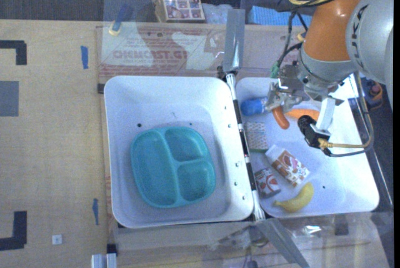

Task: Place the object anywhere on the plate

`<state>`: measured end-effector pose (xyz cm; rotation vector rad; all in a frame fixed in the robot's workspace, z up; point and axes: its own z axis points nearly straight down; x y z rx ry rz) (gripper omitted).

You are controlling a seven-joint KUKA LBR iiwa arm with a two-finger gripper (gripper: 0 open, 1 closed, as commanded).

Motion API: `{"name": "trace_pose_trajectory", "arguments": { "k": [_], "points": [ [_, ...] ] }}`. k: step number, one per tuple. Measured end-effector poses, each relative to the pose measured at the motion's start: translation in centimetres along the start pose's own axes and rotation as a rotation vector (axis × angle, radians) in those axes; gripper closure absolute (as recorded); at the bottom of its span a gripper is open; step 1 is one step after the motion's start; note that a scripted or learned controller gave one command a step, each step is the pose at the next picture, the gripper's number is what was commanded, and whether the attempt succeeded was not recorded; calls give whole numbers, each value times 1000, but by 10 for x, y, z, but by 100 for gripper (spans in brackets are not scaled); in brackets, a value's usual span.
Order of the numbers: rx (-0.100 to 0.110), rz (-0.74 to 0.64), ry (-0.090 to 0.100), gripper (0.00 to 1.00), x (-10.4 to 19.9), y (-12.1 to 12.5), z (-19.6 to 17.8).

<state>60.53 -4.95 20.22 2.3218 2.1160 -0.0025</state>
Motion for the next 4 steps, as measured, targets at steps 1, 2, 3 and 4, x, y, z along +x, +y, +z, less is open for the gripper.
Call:
{"name": "trace_pose_trajectory", "arguments": {
  "k": [1, 2, 3, 4],
  "points": [
    [3, 74, 1, 100, 54, -36, 18],
    [3, -136, 1, 100, 119, -73, 18],
    [3, -62, 1, 100, 206, -112, 50],
    [3, -61, 1, 0, 206, -112, 50]
  ]
}}
